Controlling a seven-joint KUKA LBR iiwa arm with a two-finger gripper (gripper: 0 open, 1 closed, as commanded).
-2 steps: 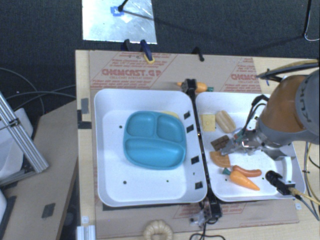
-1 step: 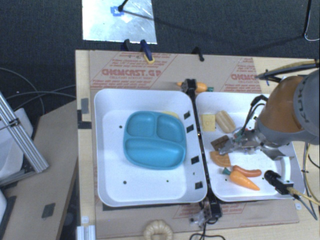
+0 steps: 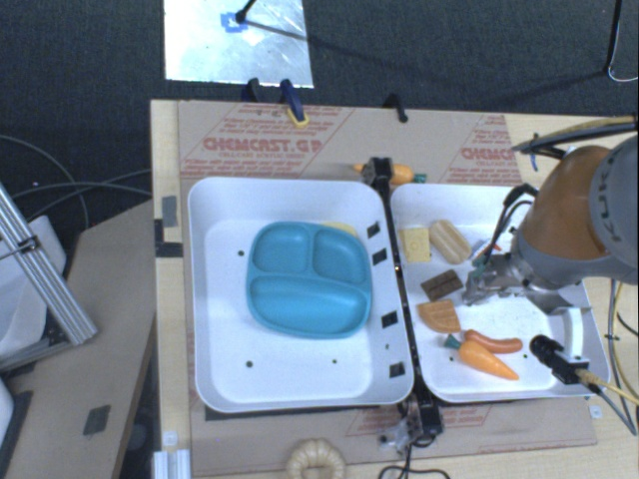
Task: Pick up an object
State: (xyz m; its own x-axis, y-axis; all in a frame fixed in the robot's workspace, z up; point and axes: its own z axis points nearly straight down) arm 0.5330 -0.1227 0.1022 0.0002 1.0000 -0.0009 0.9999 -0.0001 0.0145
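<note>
Camera view. Two shallow white bins sit side by side on a bench covered with a printed cardboard sheet (image 3: 262,140). The left bin (image 3: 230,367) contains a blue divided plate (image 3: 308,278) with three compartments; the plate lies flat near the bin's centre. A pale yellow item (image 3: 342,230) shows at the plate's upper right edge, mostly hidden by it.

The right bin (image 3: 499,193) holds several toy food pieces. A pale yellow block (image 3: 415,243) lies in the upper left part, with a tan bread roll (image 3: 448,239) just beside it on the right. A dark brown piece (image 3: 440,285) lies below these, and an orange-brown wedge (image 3: 439,316) lies just below the brown piece. Two carrots (image 3: 487,351) rest near the bin's lower edge, touching each other. A small orange object (image 3: 401,176) sits outside the bins, beside the top of the divider.

The arm reaches in from the right, its orange band (image 3: 559,213) above the wrist. The gripper (image 3: 481,285) is lowered into the right bin, just right of the dark brown piece and above the carrots. Its tip is blurred and dark against the bin floor, so whether it is released or clenched cannot be determined. No object is visibly between its tips.
</note>
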